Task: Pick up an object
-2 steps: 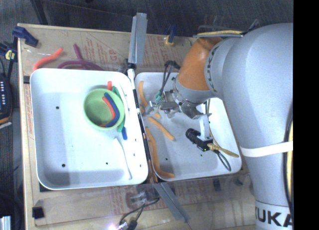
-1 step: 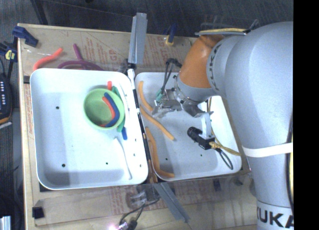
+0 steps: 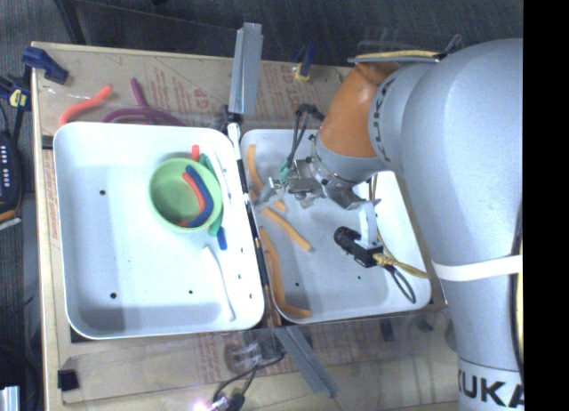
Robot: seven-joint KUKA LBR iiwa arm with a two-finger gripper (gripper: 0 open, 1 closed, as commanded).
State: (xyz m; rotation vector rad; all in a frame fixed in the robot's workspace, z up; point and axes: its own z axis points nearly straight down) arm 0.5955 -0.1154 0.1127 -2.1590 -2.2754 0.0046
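On your left, the green bowl (image 3: 185,196) sits in the left bin (image 3: 98,249), well apart from the arm, so the nearer targets are the orange sticks (image 3: 289,229) lying in the right bin (image 3: 329,298). The closest stick runs slantwise, upper left to lower right, just below and left of the claw (image 3: 283,183). You can't tell from this slant whether the claw is spread or pressed together.
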